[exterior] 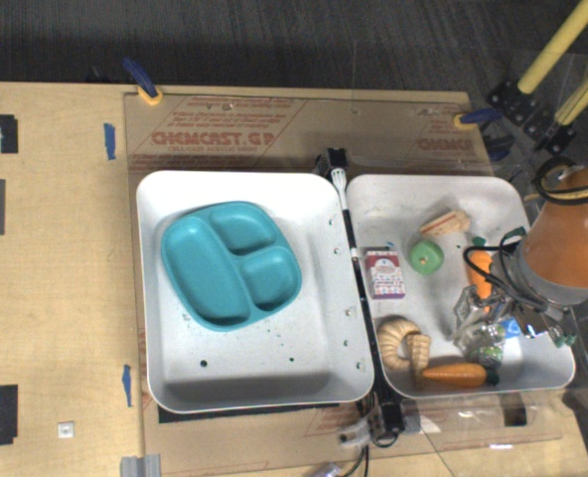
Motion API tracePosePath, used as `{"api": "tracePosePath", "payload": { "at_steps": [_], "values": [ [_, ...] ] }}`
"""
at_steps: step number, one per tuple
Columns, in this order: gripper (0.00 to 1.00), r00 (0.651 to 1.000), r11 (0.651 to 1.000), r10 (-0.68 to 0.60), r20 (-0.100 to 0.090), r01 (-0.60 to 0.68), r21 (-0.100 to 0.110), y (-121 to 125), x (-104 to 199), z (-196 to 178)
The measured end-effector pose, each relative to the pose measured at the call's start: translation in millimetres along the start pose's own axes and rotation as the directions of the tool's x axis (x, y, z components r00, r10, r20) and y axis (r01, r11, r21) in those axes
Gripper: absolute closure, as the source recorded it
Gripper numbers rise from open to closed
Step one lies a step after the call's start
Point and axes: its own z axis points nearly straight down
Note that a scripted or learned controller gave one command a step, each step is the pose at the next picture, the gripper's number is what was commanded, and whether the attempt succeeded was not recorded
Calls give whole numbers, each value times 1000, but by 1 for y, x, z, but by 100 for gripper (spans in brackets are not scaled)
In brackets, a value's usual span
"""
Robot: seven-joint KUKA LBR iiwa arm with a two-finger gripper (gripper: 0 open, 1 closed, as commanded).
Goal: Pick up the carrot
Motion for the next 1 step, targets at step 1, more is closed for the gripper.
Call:
{"api": "tracePosePath", "payload": {
  "at_steps": [1],
  "values": [
    [0,1000,1000,-1,8,1,2,0,-3,-2]
  ]
}}
